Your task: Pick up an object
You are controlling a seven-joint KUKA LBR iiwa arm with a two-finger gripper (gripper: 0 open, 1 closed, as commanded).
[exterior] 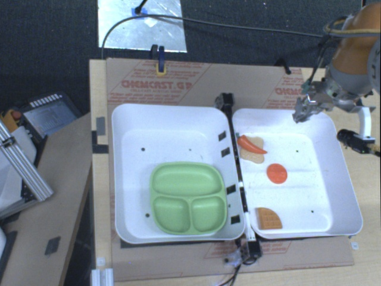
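The gripper (299,114) hangs over the far right corner of the right bin (324,177), just inside its far rim. Whether it is spread or pressed together cannot be told from this angle, and no object shows in its grasp.

The loose things in that bin all lie to the left of and nearer than the gripper. An orange carrot (252,147) lies slanted across a pale tan piece (255,158), tight against the bin's left wall. A red-orange disc (277,173) lies flat near the middle, well apart from the walls. A brown waffle-like piece (269,218) sits in the near left corner, close to both walls there. Bare white floor lies between the gripper and the disc.

In the left bin (134,130) a green divided plate (188,196) takes up the near right part, its edge just beside the shared wall. Black clips (225,152) dot that middle ridge where the bins meet. Both bins rest on a cardboard sheet (178,81) with red print, held by a blue clamp (159,56) at its far edge.
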